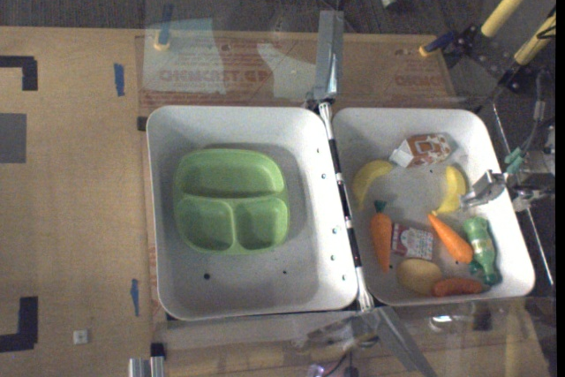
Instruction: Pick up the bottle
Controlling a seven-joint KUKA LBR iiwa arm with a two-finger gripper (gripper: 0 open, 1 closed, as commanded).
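The green bottle (481, 248) lies in the right bin (503, 146), near its right wall, long axis roughly up-down in view. The gripper (484, 188) sits just above it, too blurred to read.

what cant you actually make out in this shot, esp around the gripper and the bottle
- Gripper, camera view: small and glary at the right bin edge; whether its fingers are open or shut is unclear.
- Green bottle: any label is too small to read, and whether it touches the nearby carrot cannot be told.
- Small carton: print is blurred.
- Arm: cut off by the right edge of the view.
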